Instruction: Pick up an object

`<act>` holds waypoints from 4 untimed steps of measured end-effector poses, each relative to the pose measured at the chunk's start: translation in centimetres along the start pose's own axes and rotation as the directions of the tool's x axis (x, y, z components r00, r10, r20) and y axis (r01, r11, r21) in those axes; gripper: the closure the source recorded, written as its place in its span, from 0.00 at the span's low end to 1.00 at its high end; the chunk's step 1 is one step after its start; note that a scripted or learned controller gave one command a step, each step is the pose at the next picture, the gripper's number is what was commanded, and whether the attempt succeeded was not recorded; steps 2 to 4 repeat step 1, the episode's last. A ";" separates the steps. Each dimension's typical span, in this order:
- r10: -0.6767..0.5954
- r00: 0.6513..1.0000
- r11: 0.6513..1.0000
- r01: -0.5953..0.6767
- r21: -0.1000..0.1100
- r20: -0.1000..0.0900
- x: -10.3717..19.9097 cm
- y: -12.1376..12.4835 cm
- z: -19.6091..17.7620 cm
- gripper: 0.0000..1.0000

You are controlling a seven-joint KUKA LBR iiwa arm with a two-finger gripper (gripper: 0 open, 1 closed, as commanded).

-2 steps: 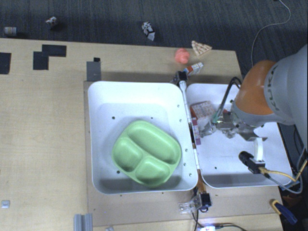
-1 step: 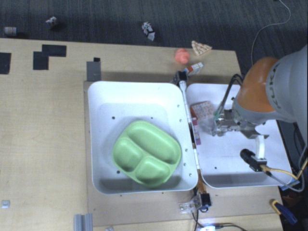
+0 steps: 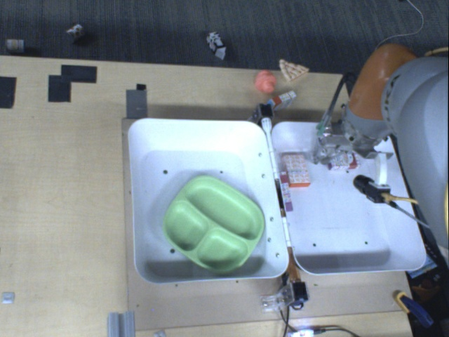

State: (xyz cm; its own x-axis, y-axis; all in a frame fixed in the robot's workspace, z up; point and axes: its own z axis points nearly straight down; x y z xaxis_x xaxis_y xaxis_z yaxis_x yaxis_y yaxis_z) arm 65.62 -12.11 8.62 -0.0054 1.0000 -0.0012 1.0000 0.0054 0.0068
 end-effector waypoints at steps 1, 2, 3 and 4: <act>0.000 1.000 1.000 0.000 0.002 -0.001 0.0 -0.1 0.1 0.00; 0.000 1.000 1.000 0.000 0.002 -0.001 0.0 -0.1 0.1 0.00; 0.000 1.000 1.000 0.000 0.002 -0.001 0.0 -0.1 0.1 0.00; 0.000 1.000 1.000 0.000 0.002 -0.001 0.0 -0.1 0.1 0.00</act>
